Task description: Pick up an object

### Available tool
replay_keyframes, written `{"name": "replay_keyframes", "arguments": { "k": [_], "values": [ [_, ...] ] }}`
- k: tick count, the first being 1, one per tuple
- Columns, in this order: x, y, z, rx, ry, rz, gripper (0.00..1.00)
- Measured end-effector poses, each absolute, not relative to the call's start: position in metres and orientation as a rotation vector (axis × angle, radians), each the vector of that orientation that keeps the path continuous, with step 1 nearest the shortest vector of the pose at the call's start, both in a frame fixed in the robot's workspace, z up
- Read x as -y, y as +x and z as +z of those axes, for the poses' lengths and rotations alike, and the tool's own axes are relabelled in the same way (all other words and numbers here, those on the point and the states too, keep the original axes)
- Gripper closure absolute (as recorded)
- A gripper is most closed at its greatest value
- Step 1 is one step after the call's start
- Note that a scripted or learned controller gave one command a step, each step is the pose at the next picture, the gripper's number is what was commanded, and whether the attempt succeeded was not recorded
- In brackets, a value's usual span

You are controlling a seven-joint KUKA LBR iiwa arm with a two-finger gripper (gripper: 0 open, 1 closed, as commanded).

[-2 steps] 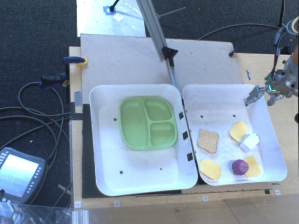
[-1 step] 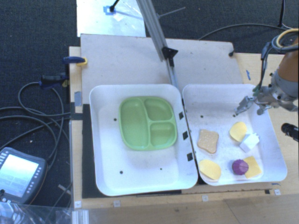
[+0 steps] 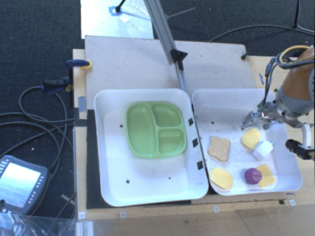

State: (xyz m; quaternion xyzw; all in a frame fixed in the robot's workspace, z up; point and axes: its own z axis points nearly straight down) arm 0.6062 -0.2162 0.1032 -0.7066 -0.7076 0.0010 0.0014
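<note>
While the arm (image 3: 298, 85) reached in from the right of the camera view, its tool (image 3: 255, 119) hung over the upper part of the right bin (image 3: 221, 100), near that bin's far right side; its metal fingers (image 3: 247, 121) pointed leftward and a little toward the viewer, and whether they stood apart or together could not be told at this slant; nothing was seen between them, so I judged the tool to be carrying nothing.

Just below the tool, toward the viewer, lay a yellow lump (image 3: 250, 138), the nearest thing to the fingertips and the likeliest target; it was close beside them but whether it touched them could not be told; its long axis ran roughly up and down the view, tilted slightly. A white block (image 3: 262, 148) sat touching or nearly touching the lump on its lower right; a purple piece (image 3: 253, 175) and a yellow wedge (image 3: 266, 175) lay further toward the viewer, side by side; a toast slice (image 3: 219, 148) and a yellow disc (image 3: 221, 179) lay to the left, well apart from the tool.

So the coming move, as I judged it, turned on a short shift toward the viewer and down; the white block crowding the lump's right side left the left side freer for a finger.

In the left bin (image 3: 108, 146) lay a green tray (image 3: 156, 129), far from the tool; both bins stood on the tabletop (image 3: 128, 58).
</note>
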Motion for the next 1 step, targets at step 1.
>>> {"name": "replay_keyframes", "arguments": {
  "k": [1],
  "values": [
    [0.2161,0.6069,0.0906,2.224,-2.220,0.000,0.00]
  ]
}}
